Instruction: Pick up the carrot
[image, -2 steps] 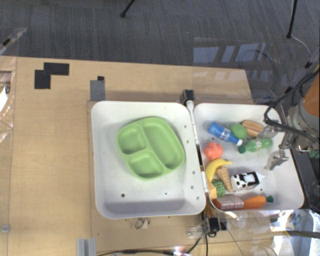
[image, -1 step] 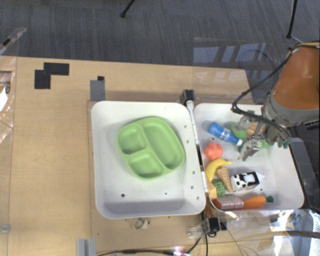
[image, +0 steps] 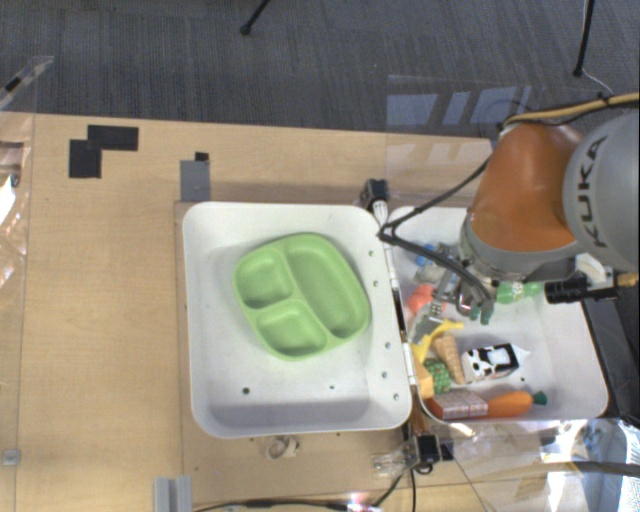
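The carrot (image: 508, 404) is orange with a green tip and lies flat near the front edge of the right bin (image: 575, 360). My gripper (image: 462, 296) hangs below the orange wrist band over the left middle of that bin. It is well behind the carrot, up and to the left of it in the view, with several toys between them. Nothing of the carrot is covered.
Around the carrot lie a reddish box (image: 459, 405), a cow-patterned carton (image: 495, 362), a tan cone (image: 447, 356), a yellow piece (image: 437, 336) and a green piece (image: 437, 379). A green bottle (image: 516, 292) sits by the wrist. The left bin (image: 210, 330) holds a green divided plate (image: 300, 293).
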